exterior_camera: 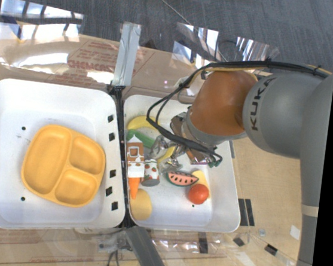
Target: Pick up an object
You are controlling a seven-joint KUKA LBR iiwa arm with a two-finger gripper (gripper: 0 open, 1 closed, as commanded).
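Note:
The right bin [220, 211] holds several toy foods: a yellow banana [139, 123], a green piece [142, 137], a brown-and-white box [134, 154], a carrot [133, 187], a watermelon slice [182, 178], a red tomato [198, 193] and a tan round piece [140, 206]. My gripper [168, 151] hangs low over the bin's middle, just above and left of the watermelon slice, under the orange wrist band [221, 103]. The wrist hides much of the bin's back part.
The left bin [13, 104] holds a yellow divided plate [63, 165]. A black divider with clips [116, 153] runs between the bins. Cardboard and tape lie behind the bins, and the arm's grey body [295, 115] covers the right side.

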